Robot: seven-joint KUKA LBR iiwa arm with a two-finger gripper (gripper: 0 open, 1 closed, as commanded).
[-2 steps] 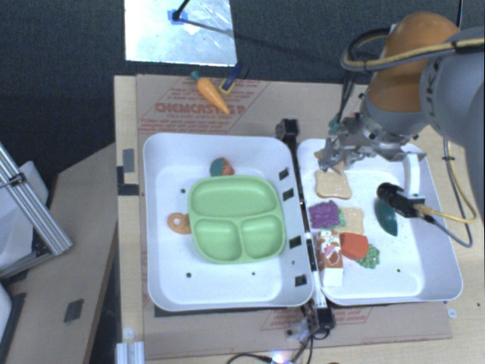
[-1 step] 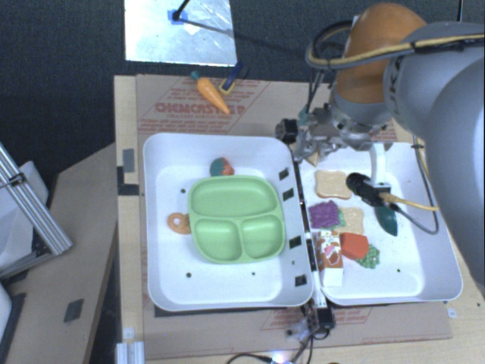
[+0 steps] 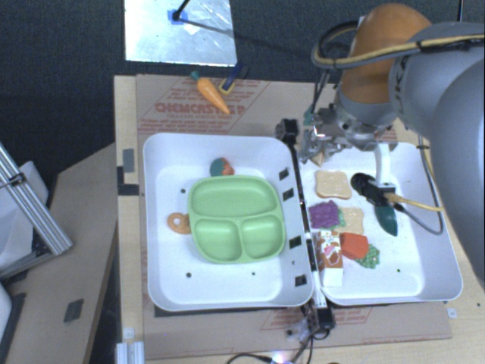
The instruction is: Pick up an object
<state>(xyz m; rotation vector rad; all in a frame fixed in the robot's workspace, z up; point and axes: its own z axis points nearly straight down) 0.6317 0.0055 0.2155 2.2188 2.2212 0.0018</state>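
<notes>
My gripper (image 3: 315, 147) hangs over the far left corner of the right bin (image 3: 436, 268), close to the wall between the two bins. A small tan piece (image 3: 318, 158) shows just under it. Nearer in that bin lie a slice of toy toast (image 3: 332, 183), a purple grape bunch (image 3: 326, 213), a tan cracker (image 3: 352, 219), a red piece (image 3: 353, 245), a green broccoli bit (image 3: 370, 258), a small printed carton (image 3: 329, 252) and a dark teal piece (image 3: 388, 220). Nothing is visibly held.
The left bin (image 3: 163, 279) holds a green divided plate (image 3: 233, 217), an orange pretzel ring (image 3: 179, 223) and a small orange-and-teal ball (image 3: 221, 167). A toy carrot (image 3: 212, 95) lies on the cardboard behind the bins, below a shiny foil sheet (image 3: 179, 21).
</notes>
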